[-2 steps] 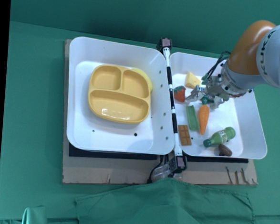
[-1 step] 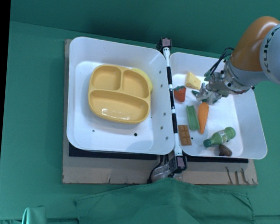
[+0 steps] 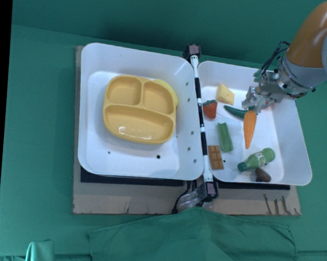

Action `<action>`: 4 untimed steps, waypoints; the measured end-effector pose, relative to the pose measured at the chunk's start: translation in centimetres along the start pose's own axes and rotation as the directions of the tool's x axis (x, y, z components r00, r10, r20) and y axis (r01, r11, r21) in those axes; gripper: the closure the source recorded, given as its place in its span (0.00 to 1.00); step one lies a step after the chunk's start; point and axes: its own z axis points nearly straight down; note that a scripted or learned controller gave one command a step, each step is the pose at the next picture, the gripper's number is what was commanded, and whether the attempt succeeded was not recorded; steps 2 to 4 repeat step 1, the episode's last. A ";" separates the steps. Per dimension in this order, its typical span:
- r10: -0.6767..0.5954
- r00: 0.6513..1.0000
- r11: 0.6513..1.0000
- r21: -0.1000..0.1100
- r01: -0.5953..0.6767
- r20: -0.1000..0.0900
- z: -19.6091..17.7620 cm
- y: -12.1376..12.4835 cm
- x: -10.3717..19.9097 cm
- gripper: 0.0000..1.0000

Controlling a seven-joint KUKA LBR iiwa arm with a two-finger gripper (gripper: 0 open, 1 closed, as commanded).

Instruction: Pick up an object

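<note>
The gripper (image 3: 255,107) hangs over the right bin (image 3: 296,147), its fingers closed on the top of a toy carrot (image 3: 249,129), which points straight down, apparently carried by its stem end, above the celery stick (image 3: 225,136) and green bottle (image 3: 257,159)

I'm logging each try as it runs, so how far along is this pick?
Done: the arm has reached the right bin, with the gripper low over the top end of the carrot. In hand: nothing visibly; the carrot looks to be lying on the bin floor, and whether it is gripped is unclear. Left: closing on an object and lifting it. The green bottle and yellow tray lie apart from the gripper.
</note>
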 end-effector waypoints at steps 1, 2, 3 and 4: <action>-0.001 1.000 1.000 -0.003 0.001 0.000 -6.7 0.3 -0.2 1.00; -0.001 1.000 1.000 -0.003 0.001 0.000 -6.7 0.3 -0.2 1.00; -0.001 1.000 1.000 -0.003 0.001 0.000 -6.7 0.3 -0.2 1.00; -0.001 1.000 1.000 -0.003 0.001 0.000 -6.7 0.3 -0.2 1.00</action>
